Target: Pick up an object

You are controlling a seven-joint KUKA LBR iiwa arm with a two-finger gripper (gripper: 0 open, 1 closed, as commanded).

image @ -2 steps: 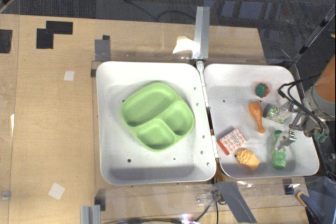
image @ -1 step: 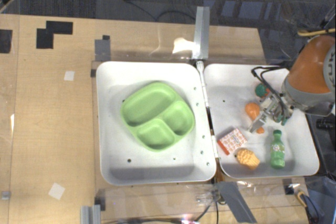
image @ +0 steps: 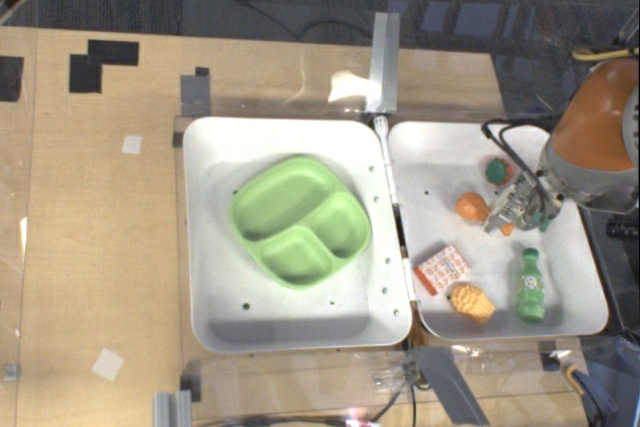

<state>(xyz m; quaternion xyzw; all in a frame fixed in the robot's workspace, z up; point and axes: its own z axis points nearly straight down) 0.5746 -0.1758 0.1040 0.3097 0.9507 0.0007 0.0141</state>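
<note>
My gripper (image: 508, 213) hangs low over the middle of the right bin (image: 570, 245), reaching in from the right. Just to its left lies a small orange round object (image: 472, 206), close to the gripper's tip; I cannot tell whether they touch. A small teal ball (image: 497, 170) sits just behind the gripper. A green bottle (image: 530, 286) lies near the bin's front right. A red and white box (image: 443, 267) and a yellow bumpy object (image: 471, 301) lie at the front left of that bin.
The left bin (image: 215, 315) holds a green divided plate (image: 300, 220). A metal post (image: 384, 65) stands behind the gap between the bins. A black cable (image: 510, 143) loops from the arm over the right bin's back.
</note>
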